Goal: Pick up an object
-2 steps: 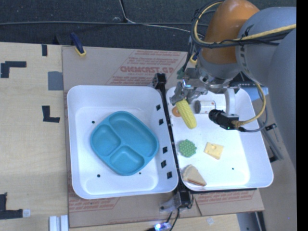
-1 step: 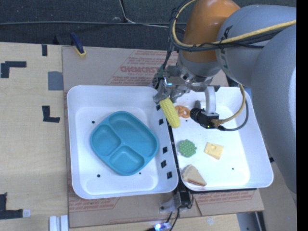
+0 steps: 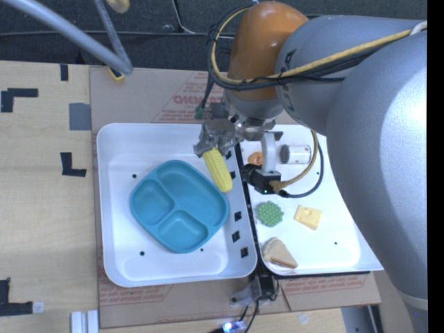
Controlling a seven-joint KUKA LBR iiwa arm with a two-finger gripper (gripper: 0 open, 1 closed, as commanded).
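You see the arm (image 3: 333, 68) bent down over the left bin's (image 3: 114, 186) right edge, its end effector (image 3: 214, 146) holding a corn cob (image 3: 218, 168).

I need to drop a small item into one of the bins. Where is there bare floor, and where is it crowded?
Left bin: bare floor along the left wall and the strip in front of the blue plate. Right bin: a bare patch toward its front right corner, past the cheese. Crowded by the divider: corn under the hand, broccoli, sandwich.
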